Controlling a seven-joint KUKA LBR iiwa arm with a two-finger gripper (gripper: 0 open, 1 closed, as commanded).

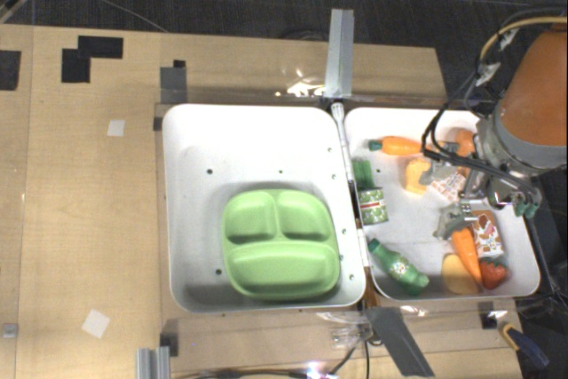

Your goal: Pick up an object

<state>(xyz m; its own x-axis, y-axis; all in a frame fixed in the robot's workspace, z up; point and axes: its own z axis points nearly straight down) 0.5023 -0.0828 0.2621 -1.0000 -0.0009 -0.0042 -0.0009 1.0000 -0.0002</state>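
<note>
We see the gripper low in the right bin, on its right side, with a carrot just below it on the near side; whether the two touch, we cannot tell, nor can we tell if the gripper is released or clenched. Right of that carrot lies a small printed carton, and near it a red piece and a yellow fruit sit against the bin's near wall. A second carrot lies along the far wall, with a yellow piece just nearer. Along the left wall we find a green packet and a green bottle lying on its side. The middle of this bin's floor is bare white. The left bin holds a green divided tray toward its near side, with open floor on its far and left sides. The wooden worktop stretches away to the left.
</note>
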